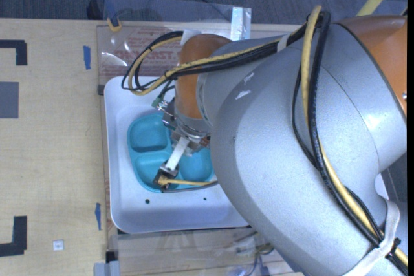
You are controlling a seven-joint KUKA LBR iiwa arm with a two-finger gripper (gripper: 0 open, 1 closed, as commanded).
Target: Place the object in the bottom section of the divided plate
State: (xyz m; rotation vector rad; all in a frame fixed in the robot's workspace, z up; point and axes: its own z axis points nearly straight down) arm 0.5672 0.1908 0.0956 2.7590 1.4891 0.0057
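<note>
A blue divided plate (147, 137) lies in the white bin (123, 203), left of centre. Its upper-left section and parts of two lower sections show; the arm covers the rest. My gripper (181, 134) hangs low over the plate's middle, just above the ridges between the sections. The wrist and the grey arm hide the space under it. I see no loose object on the parts of the plate that show.
The grey arm with its orange band (194, 68) covers the right half of the view and the second bin. A taped clear plastic sheet (139, 42) lies behind the bin. Pale wooden bench (52, 139) with black marks stretches to the left.
</note>
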